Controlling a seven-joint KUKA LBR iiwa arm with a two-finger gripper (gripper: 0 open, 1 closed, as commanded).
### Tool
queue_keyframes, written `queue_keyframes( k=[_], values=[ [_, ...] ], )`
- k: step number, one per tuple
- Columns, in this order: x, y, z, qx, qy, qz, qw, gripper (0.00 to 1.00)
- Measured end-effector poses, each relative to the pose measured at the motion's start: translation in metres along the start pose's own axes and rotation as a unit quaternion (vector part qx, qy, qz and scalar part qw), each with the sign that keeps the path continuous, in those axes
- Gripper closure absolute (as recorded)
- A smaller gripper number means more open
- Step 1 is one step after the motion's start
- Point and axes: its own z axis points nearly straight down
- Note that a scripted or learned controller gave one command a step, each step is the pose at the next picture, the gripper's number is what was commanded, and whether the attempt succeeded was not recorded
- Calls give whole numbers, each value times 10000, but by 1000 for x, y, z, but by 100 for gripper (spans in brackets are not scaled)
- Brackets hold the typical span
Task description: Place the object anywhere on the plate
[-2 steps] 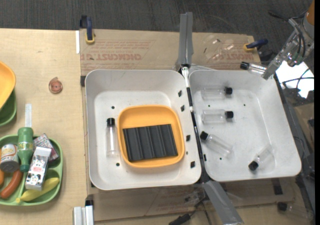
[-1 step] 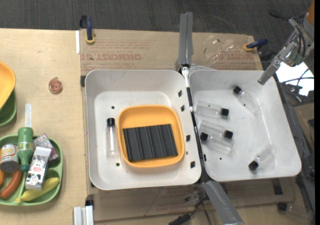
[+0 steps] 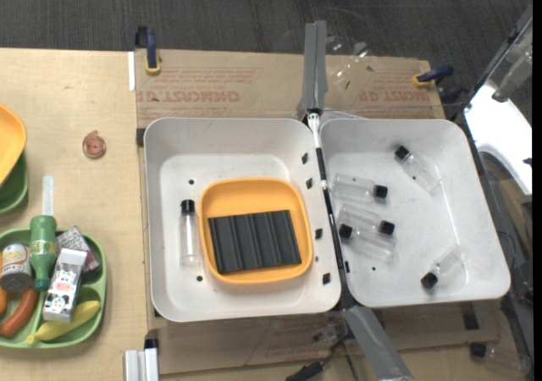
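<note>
Vials: one (image 3: 187, 231) beside orange plate (image 3: 254, 193), four in right bin (image 3: 474, 168); claw state unknown.

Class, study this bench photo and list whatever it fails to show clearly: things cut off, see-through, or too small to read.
- Yellow dish: cut off by the camera view's left edge.
- Clear vials in the right bin: see-through bodies fade into the white floor; contents cannot be told.
- Green tray of toy food: labels too small to read.
- Dark ribbed insert on the orange plate: material unclear.
</note>
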Motion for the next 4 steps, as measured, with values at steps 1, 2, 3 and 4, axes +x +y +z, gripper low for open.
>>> queue_keyframes(
  k=[1,2,3,4],
  values=[
    [50,-36,-40,0,8,-878,9961,0],
    [90,-64,-40,0,11,-1226,9925,0],
    [132,-93,-40,-2,9,-1579,9875,0],
    [135,-95,33,-3,10,-2407,9706,0]
  ],
)
